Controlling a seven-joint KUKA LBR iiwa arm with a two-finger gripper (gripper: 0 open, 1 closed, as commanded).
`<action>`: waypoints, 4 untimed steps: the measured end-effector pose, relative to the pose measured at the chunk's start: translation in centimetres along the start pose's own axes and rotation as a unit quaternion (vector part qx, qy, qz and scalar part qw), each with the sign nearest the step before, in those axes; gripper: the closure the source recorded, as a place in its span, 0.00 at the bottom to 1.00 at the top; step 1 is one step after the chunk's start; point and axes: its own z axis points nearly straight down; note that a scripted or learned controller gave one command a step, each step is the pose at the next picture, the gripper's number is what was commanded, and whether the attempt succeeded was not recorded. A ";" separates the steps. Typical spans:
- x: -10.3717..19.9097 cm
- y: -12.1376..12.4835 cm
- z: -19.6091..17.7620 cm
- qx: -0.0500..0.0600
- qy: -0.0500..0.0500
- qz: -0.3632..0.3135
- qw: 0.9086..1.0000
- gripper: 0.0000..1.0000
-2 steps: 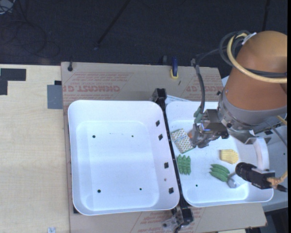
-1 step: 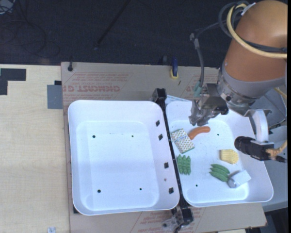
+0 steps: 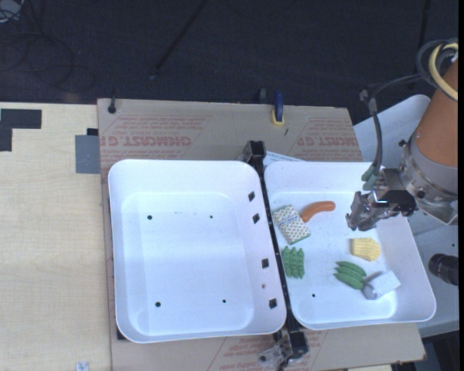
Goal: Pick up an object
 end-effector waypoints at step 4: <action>11.1 0.2 -7.7 -0.005 0.001 -0.005 1.000 1.00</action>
